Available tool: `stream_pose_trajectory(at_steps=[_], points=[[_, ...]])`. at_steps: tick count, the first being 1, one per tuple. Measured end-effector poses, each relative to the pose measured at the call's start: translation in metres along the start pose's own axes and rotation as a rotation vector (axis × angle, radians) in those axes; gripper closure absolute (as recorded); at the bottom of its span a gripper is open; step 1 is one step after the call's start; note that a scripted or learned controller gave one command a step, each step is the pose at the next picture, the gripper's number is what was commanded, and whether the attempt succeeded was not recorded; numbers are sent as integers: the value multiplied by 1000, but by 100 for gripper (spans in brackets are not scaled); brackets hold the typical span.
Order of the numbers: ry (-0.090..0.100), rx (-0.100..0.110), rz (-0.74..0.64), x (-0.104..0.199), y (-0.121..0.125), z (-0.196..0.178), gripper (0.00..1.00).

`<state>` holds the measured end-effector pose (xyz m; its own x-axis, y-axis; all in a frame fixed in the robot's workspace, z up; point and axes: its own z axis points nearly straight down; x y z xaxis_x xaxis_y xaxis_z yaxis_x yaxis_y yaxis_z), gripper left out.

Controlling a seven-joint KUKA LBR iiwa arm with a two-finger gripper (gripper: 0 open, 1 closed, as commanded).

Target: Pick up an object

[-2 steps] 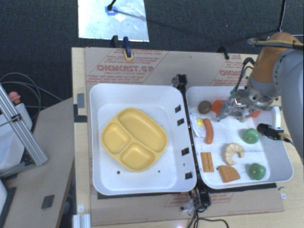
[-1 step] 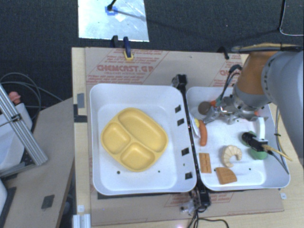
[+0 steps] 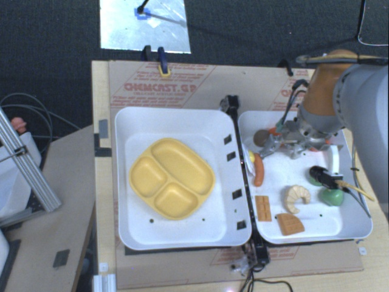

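Worktop [image 3: 158,277]: the near edge is closest to where I stand. It carries two white bins side by side.
Left bin [image 3: 140,126]: shallow. It holds one yellow divided plate [image 3: 172,178] with three compartments, lying flat near the middle.
Right bin [image 3: 319,219]: shallow. It holds every small thing listed below.
Orange stick [image 3: 258,170]: short and sausage-shaped, lying just beside the bin's left wall.
Brown disc [image 3: 262,137]: round, flat and dark, in the far left part of the bin, just beside the tool. Contact between the two cannot be told.
Ridged cracker [image 3: 263,207]: a flat tan rectangle, nearer me than the orange stick.
Tool [image 3: 275,145]: low over the far half of the right bin, reaching toward the brown disc. How wide it stands cannot be told. Nothing is visibly held in it.
Tan wedge [image 3: 290,224]: a flat piece near the bin's front wall.
Curled pale piece [image 3: 297,196]: croissant-like, just behind the tan wedge.
Green lump [image 3: 332,196]: small and rounded, toward the bin's right side.
Task progress: judged early. Every thing lies on the bin floor, so grasp and lift remain.
Likely target: the brown disc, being nearest the tool. Its thin, flat profile would probably offer little to grip.
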<state>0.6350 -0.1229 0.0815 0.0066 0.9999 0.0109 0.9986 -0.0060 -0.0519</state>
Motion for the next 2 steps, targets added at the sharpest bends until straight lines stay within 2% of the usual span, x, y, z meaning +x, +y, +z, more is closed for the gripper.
stream_pose_trajectory(at_steps=[1, 2], points=[[-5, 44, 15, 3, 15, 1, 0], [-14, -4, 9, 23, 22, 1, 0]])
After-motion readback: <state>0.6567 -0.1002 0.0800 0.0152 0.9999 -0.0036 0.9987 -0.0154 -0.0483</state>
